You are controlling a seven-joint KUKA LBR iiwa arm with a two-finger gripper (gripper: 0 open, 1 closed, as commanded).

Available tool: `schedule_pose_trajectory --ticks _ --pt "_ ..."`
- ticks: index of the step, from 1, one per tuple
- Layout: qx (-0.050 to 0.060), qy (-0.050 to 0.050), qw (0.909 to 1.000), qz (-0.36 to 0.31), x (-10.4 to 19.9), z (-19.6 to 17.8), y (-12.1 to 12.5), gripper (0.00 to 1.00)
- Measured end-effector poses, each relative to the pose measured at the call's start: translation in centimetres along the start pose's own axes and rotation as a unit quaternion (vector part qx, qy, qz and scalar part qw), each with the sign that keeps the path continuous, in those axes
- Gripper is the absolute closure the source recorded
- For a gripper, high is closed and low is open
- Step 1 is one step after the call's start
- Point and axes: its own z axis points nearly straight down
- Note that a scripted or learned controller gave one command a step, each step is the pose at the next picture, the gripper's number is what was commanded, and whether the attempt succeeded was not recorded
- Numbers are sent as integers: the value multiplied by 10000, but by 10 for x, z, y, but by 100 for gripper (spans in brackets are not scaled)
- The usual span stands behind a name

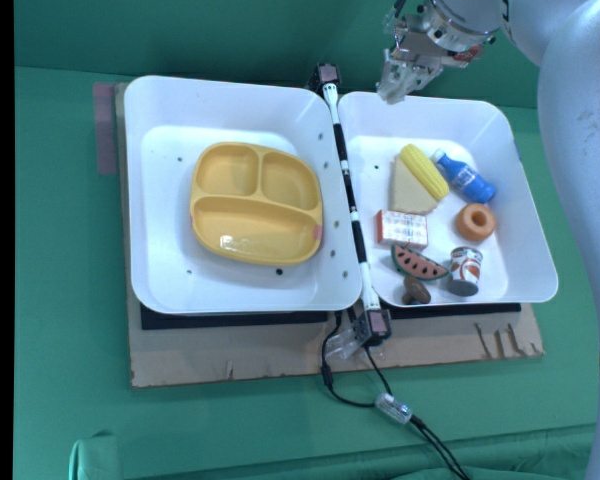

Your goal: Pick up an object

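My gripper (pixel 396 88) hangs above the far left corner of the right bin (pixel 525 183), high over its contents with nothing visible between its fingers. In that bin lie a cheese wedge (pixel 411 190), a corn cob (pixel 424 171), a blue bottle (pixel 464 178), an orange donut (pixel 475 222), a small printed box (pixel 403 228), a watermelon slice (pixel 418 264), a tin can (pixel 465 270) and a brown piece (pixel 415 291). All of them sit toward the near half, apart from the gripper.
The left bin (pixel 160 128) holds a yellow divided plate (pixel 257 203). A black-and-white bar (pixel 346 183) runs between the bins, with cables (pixel 380 388) trailing off the cardboard base at the front. The grey arm (pixel 580 118) stands along the right side.
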Motion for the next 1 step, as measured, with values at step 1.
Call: schedule_pose_trajectory --ticks 1 --pt "8 -2 10000 3 0 1 0 0"
